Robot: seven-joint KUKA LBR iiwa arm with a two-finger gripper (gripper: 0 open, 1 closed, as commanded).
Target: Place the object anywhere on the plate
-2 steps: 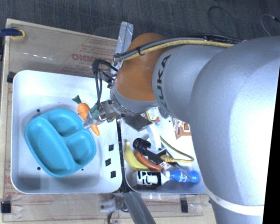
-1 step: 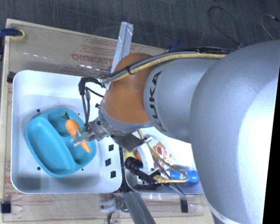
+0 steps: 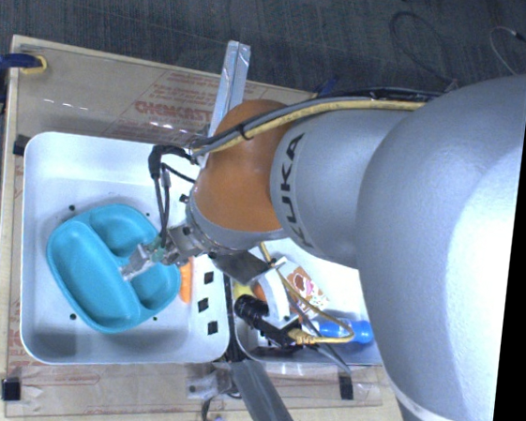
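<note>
So the object looks like a small orange thing, and it's sitting just off the right edge of the blue plate, peeking out from under the gripper's wrist. I can't say for sure whether it's touching the plate's rim or lying on the bin floor beside it, too little of it is showing. The plate itself is a divided one with three compartments, lying in the left white bin, toward the bin's left and front side.

The gripper is hanging over the right part of the plate, its fingers pointing down-left toward the spot where the compartment ridges meet. There's something small and greenish at the fingers, but it's too blurry to say what it is. How wide the fingers are standing, I honestly can't tell, and I'm not seeing anything clearly pinched between them.

The arm is taking up most of the right half of the view, with its orange band sitting right above the divider between the bins. Under it, the right bin is holding a jumble of items, including a blue-tipped tool and a printed packet.
</note>
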